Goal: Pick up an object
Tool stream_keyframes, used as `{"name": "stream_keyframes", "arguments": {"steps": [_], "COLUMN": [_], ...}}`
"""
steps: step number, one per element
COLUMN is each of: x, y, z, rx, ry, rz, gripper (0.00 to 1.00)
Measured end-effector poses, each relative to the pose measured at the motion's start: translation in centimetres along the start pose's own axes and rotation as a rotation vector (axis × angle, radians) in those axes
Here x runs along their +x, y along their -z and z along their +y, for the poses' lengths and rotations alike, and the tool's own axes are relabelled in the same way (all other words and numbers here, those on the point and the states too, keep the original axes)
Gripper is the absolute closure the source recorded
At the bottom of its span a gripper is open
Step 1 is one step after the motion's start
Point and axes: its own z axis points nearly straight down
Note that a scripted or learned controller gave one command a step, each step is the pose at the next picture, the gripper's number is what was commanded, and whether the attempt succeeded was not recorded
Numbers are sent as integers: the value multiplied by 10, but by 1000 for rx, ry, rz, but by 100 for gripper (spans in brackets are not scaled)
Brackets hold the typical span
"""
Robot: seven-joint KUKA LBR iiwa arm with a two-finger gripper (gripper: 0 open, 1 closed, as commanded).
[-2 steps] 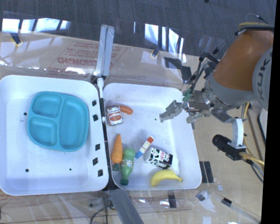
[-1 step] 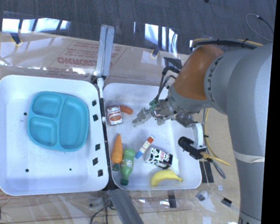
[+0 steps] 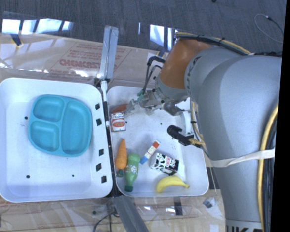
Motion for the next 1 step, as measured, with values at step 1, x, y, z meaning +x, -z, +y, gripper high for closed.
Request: {"name": "stream_keyframes", "arguments": {"steps": [1], "x": [1], "y": [8], "z": [0], "rx": [3], "ry": [4], "rz": [1], "gripper": [100]}}
